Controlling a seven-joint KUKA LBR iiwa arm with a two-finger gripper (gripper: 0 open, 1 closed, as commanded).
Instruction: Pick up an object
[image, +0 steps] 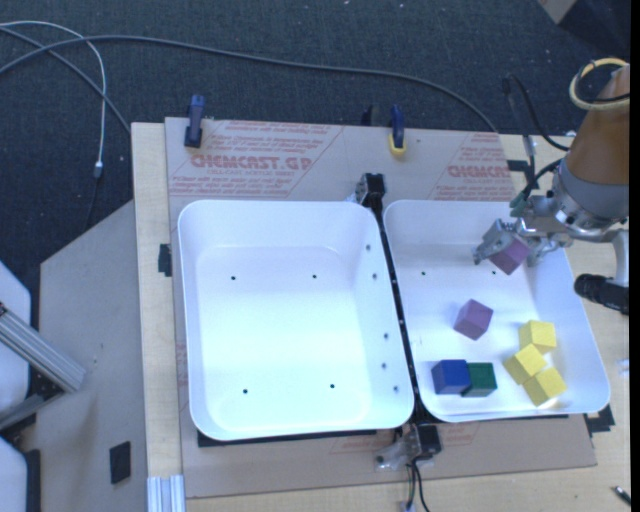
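My gripper (512, 246) hangs over the back of the right bin (430, 245), under the orange-banded wrist. A purple block (509, 258) sits between its fingers, and the gripper is shut on it. A second purple block (473, 318) lies on the bin floor in front of the gripper. A blue block (450, 376) and a green block (481, 378) touch side by side near the front wall. Three yellow blocks (534, 362) cluster at the front right corner.
The left bin (190, 300) stands beside the right one, their walls meeting along a black divider (390, 300). Two clamps (397, 133) hold the cardboard sheet at the bench's back edge. Cables run across the dark floor behind.
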